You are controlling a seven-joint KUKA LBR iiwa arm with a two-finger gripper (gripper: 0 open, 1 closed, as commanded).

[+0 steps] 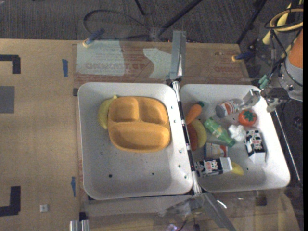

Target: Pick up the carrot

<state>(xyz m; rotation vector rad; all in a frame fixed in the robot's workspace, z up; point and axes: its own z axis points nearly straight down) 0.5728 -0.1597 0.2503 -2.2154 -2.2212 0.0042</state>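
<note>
Looking down at the bench now, two white bins side by side. The left bin carries an orange divided tray, three compartments facing up, with a yellow banana tucked against its left edge, partly under it. Over to the right bin, and it's crowded in there. The carrot lies at the bin's upper left, close to the divider between the two bins, orange body slanting, green top pointing up and to the right. Just below it there's a yellow and red fruit-shaped piece, hard against the same divider. A green bottle lies tilted beside that, running down to the right. Near the top of the bin a grey can rests on its side, and right of it sits a tomato, red-orange with a green cap. Two small cow-print cartons: one lying along the bin's lower edge, another near the right wall. The gripper sits at the upper right corner of the right bin, above the tomato and next to the can, well apart from the carrot. Whether it's open or closed I can't make out from here; nothing shows in its grasp. The arm's orange band peeks in at the right edge.
</note>
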